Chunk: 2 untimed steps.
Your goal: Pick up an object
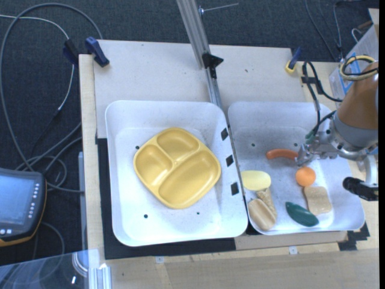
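Note:
The right bin (264, 116) holds several toy foods: a red-orange sausage (280, 154), an orange ball (305, 176), a yellow lemon-shaped piece (255, 179), a tan hot-dog bun (263, 211), a dark green piece (301, 214) and a tan bread slice (317, 199). My gripper (308, 152) reaches in from the right and hangs low over the bin. It is right at the sausage's right end and just above the orange ball. Whether it touches the sausage is unclear.
A yellow divided plate (176, 167) lies in the left bin (120, 125). A metal post (198, 29) rises at a slant from between the bins. Cables (316, 86) hang near the right bin's back corner, beside the grey and orange arm (358, 110).

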### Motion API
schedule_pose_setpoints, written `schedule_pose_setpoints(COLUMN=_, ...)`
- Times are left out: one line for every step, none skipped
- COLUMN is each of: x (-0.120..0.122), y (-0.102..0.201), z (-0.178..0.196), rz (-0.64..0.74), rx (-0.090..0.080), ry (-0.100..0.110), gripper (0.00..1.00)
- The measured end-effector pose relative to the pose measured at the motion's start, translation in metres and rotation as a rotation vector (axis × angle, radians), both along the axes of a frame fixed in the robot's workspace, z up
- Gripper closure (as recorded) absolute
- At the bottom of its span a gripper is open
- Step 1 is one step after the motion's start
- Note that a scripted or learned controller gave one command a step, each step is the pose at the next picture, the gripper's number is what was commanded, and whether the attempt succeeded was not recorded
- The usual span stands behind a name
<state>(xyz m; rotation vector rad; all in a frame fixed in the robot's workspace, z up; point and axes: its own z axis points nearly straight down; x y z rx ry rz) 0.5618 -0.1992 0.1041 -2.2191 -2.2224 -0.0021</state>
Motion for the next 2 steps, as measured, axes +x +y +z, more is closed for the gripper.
schedule_pose_setpoints(x=0.008, y=-0.008, z=0.050, rz=-0.001, rx=-0.004, ry=-0.007, gripper=1.00)
schedule_pose_setpoints(x=0.013, y=0.001, z=0.108, rz=0.001, rx=-0.004, ry=-0.008, gripper=1.00)
